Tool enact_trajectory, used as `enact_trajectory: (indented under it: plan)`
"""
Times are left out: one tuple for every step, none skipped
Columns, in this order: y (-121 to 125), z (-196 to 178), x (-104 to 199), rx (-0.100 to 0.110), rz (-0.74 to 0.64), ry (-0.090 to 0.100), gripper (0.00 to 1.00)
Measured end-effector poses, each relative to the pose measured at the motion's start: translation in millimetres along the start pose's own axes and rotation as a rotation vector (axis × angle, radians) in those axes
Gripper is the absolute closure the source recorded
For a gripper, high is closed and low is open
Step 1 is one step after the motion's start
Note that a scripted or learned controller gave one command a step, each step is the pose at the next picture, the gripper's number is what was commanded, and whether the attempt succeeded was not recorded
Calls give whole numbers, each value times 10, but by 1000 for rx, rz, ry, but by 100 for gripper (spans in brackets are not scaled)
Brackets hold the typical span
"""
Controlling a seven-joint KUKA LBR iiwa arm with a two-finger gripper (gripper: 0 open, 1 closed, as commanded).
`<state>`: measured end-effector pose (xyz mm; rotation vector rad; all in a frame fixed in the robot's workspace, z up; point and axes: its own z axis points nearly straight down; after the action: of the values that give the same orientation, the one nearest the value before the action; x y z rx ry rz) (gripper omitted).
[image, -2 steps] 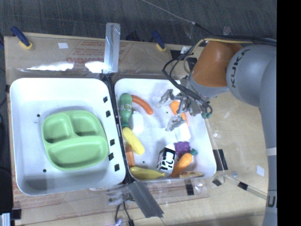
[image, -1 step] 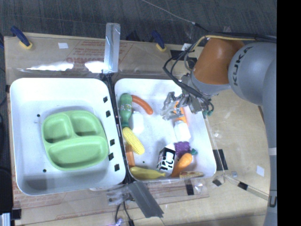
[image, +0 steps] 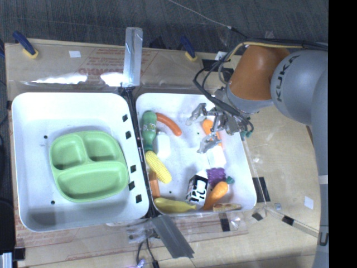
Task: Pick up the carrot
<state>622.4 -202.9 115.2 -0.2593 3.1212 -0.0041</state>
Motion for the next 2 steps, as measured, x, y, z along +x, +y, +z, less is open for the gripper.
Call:
enact_trajectory:
  plan:
    - [-49,218,-3,-2,113,8,0]
    - [-40,98,-27,-1,107,3,100]
